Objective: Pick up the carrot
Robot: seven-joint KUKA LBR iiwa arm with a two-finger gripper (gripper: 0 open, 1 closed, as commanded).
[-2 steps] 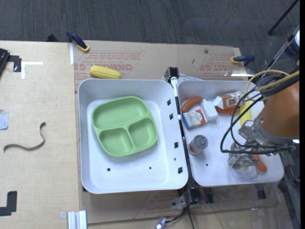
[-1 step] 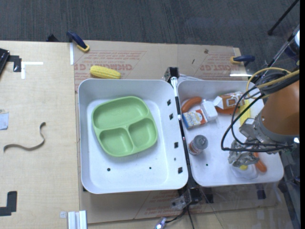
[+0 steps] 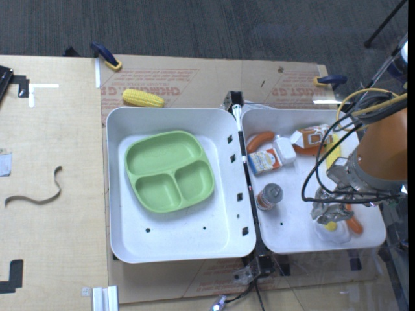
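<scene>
Gripper (image 3: pixel 335 218) over carrot (image 3: pixel 353 225), right bin (image 3: pixel 285 235)

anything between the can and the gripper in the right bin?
Camera view: bare white bin floor between the can and the gripper. The carrot lies at the gripper's far side, not in that stretch.

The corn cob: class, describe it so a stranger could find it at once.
Start at the left bin, the one holding the green divided plate. Look just beyond its far left corner, on the brown cardboard. The corn cob lies there, outside both bins: yellow, knobbly, alone.
</scene>
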